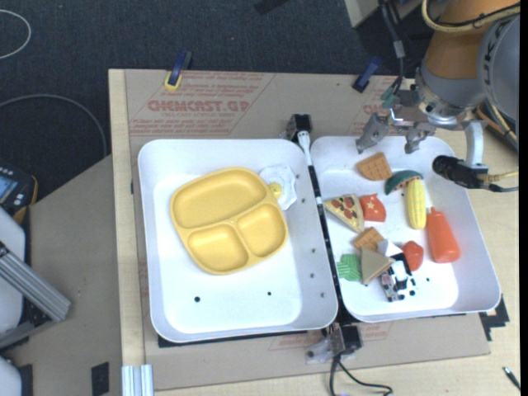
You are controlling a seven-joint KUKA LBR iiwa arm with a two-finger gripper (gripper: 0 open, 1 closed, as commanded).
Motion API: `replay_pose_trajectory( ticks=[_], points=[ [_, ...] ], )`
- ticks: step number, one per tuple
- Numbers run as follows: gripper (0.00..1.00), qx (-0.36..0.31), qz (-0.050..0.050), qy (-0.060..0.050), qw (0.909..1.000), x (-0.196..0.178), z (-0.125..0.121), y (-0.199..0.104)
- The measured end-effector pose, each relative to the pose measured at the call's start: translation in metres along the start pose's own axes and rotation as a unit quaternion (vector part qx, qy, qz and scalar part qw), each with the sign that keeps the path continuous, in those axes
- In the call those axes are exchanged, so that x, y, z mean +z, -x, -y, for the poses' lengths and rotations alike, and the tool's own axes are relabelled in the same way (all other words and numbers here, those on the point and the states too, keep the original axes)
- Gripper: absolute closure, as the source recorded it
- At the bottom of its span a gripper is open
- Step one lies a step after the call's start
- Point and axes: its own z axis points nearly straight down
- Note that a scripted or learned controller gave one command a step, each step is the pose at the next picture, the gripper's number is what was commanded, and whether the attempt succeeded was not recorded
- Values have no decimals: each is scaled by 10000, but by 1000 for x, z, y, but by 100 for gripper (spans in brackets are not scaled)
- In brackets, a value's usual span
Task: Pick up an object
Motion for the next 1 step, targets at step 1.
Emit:
replay_pose_trajectory(
  ticks=[1],
  points=[
    [0,-10,9,72,10000,-8,-3,0]
  ],
)
